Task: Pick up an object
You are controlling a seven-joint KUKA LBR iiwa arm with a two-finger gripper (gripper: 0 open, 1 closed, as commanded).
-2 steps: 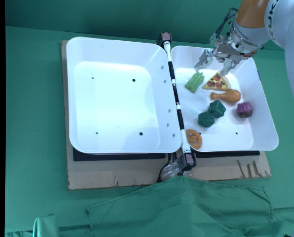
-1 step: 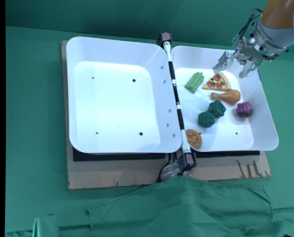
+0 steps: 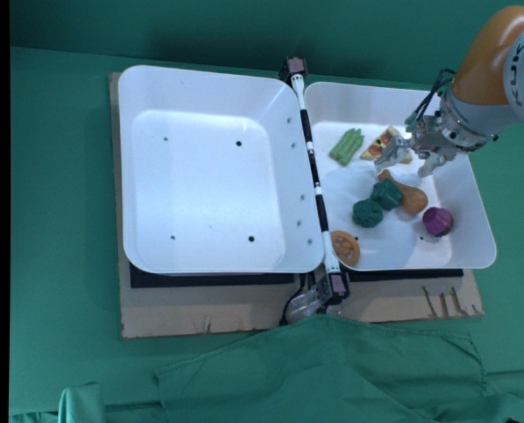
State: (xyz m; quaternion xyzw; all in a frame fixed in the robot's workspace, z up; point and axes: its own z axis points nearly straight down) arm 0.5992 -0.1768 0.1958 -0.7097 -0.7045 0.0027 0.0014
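Standing at the bench: left bin lies at 9 o'clock, right bin at 3 o'clock, holding all the objects. The arm enters from 2 o'clock; the gripper hovers over the right bin's upper middle, fingers spread, nothing between them. Directly beneath sits the pizza-slice toy. At 6 o'clock from it: drumstick, two dark green lumps. Green bean bundle at 9 o'clock, purple piece at 5 o'clock, orange disc at the rim. Risk: the flat slice may slip the fingers, or the fingertips clip the drumstick on descent.
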